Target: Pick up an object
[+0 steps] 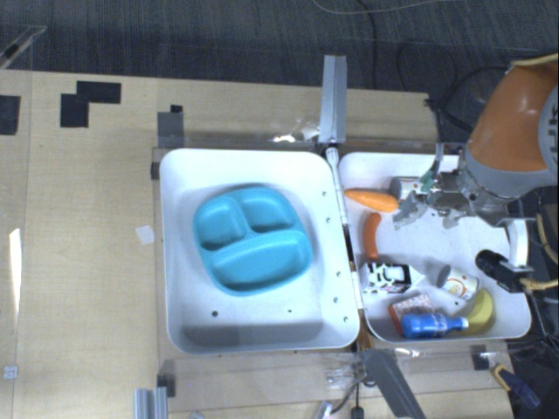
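Bins: right shallow white plastic bin (522,326) holds the clutter | gripper (409,209), metal two-finger, hovers over its upper part; opening unreadable from this blurred angle, nothing visibly held | orange tapered carrot (371,201) just left of gripper, long axis left-right.

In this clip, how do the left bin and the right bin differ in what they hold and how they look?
The left bin holds one big blue divided plate; the right bin holds several small things, among them a carrot, a banana and a blue bottle. The left bin looks wider than the right bin. The arm's gripper hangs over the right bin, not the left. Both are shallow, white and set side by side.
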Robot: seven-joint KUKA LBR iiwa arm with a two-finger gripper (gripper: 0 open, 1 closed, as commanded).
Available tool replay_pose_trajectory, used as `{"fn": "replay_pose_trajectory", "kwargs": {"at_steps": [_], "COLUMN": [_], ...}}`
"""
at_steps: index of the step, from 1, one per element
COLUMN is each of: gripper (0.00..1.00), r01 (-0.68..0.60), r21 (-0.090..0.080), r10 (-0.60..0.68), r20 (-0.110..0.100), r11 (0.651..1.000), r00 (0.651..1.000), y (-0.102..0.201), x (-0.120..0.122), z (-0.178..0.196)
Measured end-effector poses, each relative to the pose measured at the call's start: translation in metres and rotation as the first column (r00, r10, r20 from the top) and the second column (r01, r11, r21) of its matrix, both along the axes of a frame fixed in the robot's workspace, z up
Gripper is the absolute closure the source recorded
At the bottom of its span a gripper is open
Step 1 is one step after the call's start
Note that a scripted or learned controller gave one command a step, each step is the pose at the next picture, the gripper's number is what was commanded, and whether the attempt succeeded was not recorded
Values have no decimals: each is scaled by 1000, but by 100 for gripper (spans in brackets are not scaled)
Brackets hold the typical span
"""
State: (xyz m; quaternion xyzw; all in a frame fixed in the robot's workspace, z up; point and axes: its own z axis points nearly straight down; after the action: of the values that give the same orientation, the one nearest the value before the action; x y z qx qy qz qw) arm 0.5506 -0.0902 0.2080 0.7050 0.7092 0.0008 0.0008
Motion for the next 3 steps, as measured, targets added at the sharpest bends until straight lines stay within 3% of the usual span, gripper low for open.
{"fn": "replay_pose_trajectory", "kwargs": {"at_steps": [1,2,3], "gripper": [0,0,0], "r01": [-33,-56,-199], "r21": [-2,-2,-7], "r10": [33,56,199], "r20": [10,5,13], "r11": [999,998,980], "r00": [999,998,980], "y": [-3,-51,-43], "x": [67,55,118], "z": [-119,-61,-116]}}
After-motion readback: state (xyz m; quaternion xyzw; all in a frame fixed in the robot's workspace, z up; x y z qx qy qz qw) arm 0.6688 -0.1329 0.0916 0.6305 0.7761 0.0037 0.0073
